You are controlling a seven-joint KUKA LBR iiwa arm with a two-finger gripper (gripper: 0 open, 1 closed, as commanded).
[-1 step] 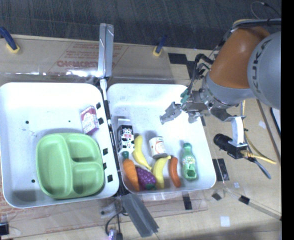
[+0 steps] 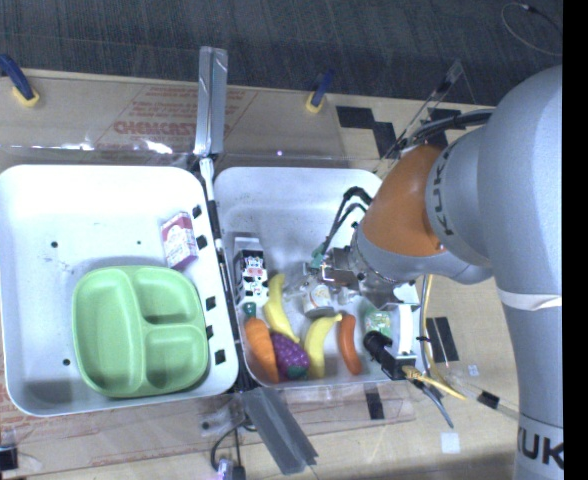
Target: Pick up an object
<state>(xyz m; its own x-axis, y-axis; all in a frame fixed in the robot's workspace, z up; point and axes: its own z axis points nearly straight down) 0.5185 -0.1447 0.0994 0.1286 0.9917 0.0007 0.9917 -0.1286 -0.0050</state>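
I've got the gripper (image 2: 326, 286) low in the right bin (image 2: 274, 193), right over the bananas (image 2: 319, 340) and carrot (image 2: 260, 348) packed along its near wall. Candidates clustered there, hence the reach. Grip state: cannot tell.

Right bin (image 2: 274, 183): far half open, near half packed with bananas (image 2: 319, 340), carrot (image 2: 259, 348), grapes (image 2: 291, 356). Arm (image 2: 414, 218) hangs over its right side. Left bin (image 2: 34, 228): green tray (image 2: 139, 330) fills near part, small box (image 2: 179, 239) beside divider.

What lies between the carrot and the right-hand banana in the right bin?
In the camera view, purple grapes lie between the carrot and that banana.
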